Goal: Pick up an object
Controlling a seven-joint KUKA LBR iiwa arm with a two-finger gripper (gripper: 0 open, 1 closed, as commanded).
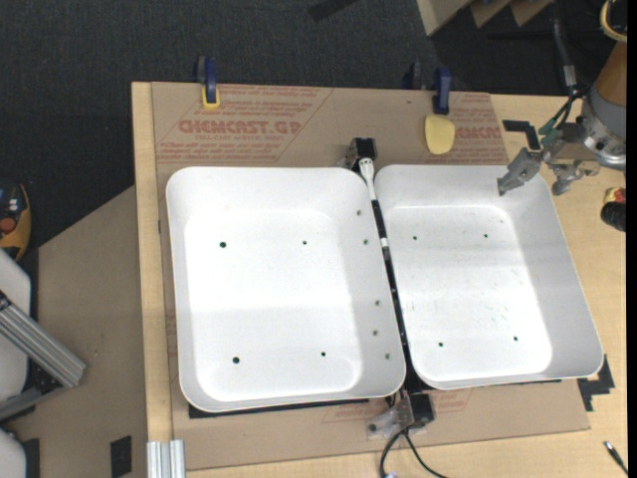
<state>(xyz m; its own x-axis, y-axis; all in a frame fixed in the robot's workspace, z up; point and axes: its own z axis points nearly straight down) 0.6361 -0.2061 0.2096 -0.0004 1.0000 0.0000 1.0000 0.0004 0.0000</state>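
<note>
Camera view: two white bins, left bin (269, 287) and right bin (488, 277), sat side by side on a brown board (299, 118) held by two blue clamps (207, 73). A pale yellow object (439, 133) lay on the board just beyond the right bin's far rim. The gripper (532, 172) hung over that bin's far right corner, fingers spread, grasping nothing.
</note>
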